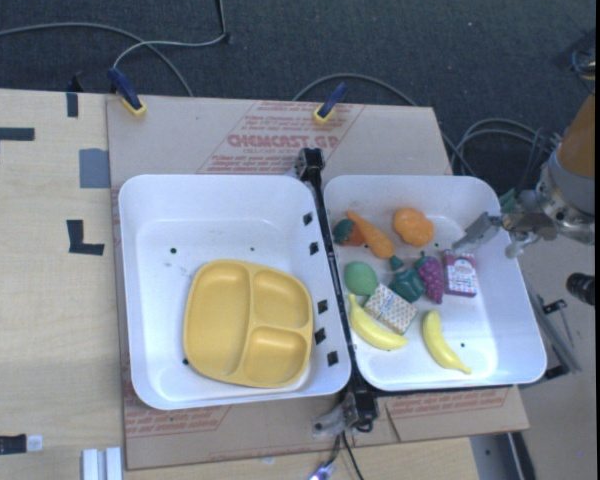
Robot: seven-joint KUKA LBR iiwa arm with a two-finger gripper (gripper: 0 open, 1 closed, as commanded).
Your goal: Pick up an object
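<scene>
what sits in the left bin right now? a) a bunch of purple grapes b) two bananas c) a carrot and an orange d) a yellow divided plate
d, the yellow divided plate lies alone in the left bin, while the bananas, carrot, orange and grapes are all in the right bin.

The right bin (500, 353) is crowded through its middle: carrot (370, 234), orange (414, 226), grapes (431, 277) and two bananas (378, 330) lie close together. Open floor remains along its far wall and near right corner.
</scene>
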